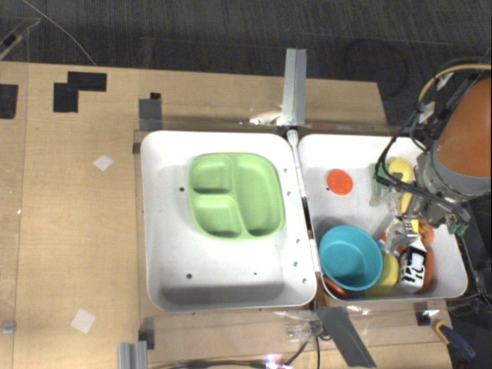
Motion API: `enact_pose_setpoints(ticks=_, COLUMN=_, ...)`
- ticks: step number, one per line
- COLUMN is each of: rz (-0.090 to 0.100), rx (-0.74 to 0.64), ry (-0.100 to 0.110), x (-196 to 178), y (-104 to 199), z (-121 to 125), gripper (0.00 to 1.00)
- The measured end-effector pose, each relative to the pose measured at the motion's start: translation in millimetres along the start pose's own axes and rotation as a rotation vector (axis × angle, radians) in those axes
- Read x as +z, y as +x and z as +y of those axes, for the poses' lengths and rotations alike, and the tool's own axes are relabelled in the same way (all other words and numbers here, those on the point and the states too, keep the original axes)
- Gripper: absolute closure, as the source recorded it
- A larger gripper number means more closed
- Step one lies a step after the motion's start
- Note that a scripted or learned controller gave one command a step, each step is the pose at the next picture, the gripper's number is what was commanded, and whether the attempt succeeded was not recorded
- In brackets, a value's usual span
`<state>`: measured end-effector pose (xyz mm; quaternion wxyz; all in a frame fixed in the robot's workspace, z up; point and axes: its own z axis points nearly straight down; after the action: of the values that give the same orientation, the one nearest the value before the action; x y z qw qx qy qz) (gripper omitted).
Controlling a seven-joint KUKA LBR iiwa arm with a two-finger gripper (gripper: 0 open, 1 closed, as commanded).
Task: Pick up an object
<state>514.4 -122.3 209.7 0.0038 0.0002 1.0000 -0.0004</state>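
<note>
Looking down on the bench, you have two white bins side by side. The left bin carries only a green divided plate, lying flat toward its upper middle, with bare floor all round it and a wide open strip along the near edge.

The right bin is the crowded one. An orange disc lies by itself on open floor toward the far left of that bin, well apart from the rest. A blue bowl sits upright against the near-left corner, close to the dividing wall, with a yellow object touching its right side and a black-and-white item just beyond, near the bin's near rim. Another yellow object lies toward the far right.

Your arm comes in over the right edge, and the gripper hangs low over the right half, between the blue bowl and the right wall. You cannot tell from here whether its jaws are apart or together, as clutter hides them.
</note>
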Motion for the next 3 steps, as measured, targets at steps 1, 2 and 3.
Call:
enact_pose_setpoints(ticks=1, rz=-0.004, rx=-0.024, ry=0.001, x=114, y=-7, z=-3, gripper=0.0)
enact_pose_setpoints(ticks=2, rz=-0.009, rx=0.183, ry=0.001, x=119, y=-9, z=-58, gripper=0.0)
enact_pose_setpoints(ticks=3, rz=-0.012, rx=0.13, ry=0.001, x=119, y=-6, z=-58, gripper=0.0)
